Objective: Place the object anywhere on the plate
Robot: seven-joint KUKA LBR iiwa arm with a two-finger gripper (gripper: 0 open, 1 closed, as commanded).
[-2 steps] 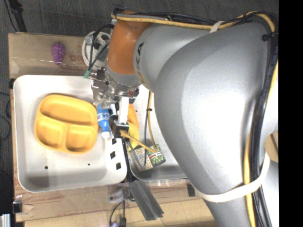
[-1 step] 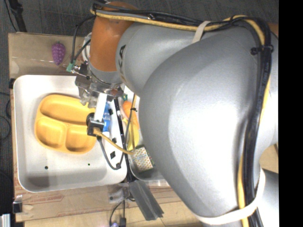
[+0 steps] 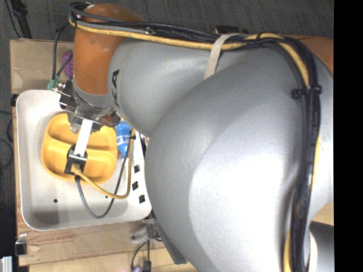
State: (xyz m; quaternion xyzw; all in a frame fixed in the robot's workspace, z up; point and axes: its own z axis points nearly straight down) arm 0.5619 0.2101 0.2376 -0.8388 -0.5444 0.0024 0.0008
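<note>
With the gripper (image 3: 85,118) over the yellow plate (image 3: 54,146), its grip state indeterminable, the blue object (image 3: 123,141) lies beside the plate, apparently unplaced.

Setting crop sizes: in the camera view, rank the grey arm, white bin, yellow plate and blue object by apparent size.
1. Grey arm, though its nearness to the camera inflates it.
2. White bin, partly hidden by the arm.
3. Yellow plate.
4. Blue object, partly hidden too, so its full size is unsure.

View: fixed above bench, looks down at a slant.
Nearness: arm (image 3: 238,152) close under lens, in from right.
Scene: bin (image 3: 35,211) at left.
</note>
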